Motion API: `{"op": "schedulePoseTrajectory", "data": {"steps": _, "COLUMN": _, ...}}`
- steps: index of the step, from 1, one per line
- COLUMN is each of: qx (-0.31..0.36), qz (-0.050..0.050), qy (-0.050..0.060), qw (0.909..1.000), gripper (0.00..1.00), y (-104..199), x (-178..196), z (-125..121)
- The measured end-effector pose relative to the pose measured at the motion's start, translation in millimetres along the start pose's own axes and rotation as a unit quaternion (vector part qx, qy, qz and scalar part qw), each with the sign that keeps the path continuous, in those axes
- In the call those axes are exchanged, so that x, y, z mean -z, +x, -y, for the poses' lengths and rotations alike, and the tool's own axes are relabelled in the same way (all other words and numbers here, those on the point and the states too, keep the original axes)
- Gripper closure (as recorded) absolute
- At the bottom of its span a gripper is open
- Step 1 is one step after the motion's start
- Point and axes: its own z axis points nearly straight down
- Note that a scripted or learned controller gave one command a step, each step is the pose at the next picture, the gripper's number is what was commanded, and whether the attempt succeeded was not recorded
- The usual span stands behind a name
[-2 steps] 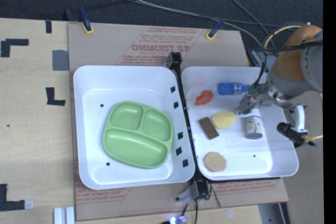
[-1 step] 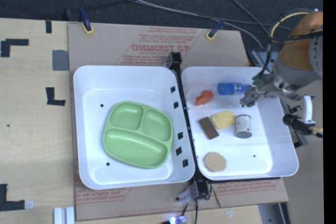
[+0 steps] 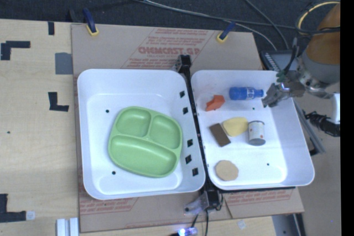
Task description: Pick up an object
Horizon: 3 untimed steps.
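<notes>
The hand hovers at the right bin's three-o'clock rim, just beside the blue bottle's cap — whether it is apart or together, I cannot tell. Nothing is held, so this looks like the approach step. Next it must centre over one object — the bottle lies nearest, at the bin's twelve o'clock — then descend.

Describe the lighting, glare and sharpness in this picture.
Camera view: soft, even light with faint shadows; the right bin and left bin are bright white, nearly washed out; the green divided plate shows a mild sheen; the claw looks blurred; overall slightly soft.
</notes>
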Motion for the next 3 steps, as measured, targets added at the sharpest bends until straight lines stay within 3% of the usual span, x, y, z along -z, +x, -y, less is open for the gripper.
{"op": "schedulePoseTrajectory", "data": {"steps": 1, "qx": 0.000, "qz": 0.001, "qy": -0.001, "qw": 1.0000, "gripper": 1.00, "y": -4.5, "x": 63.2, "z": -2.4}}
{"op": "schedulePoseTrajectory", "data": {"steps": 3, "qx": 0.002, "qz": -0.001, "qy": 0.003, "qw": 1.0000, "gripper": 1.00, "y": 89.3, "x": 50.4, "z": 8.4}}
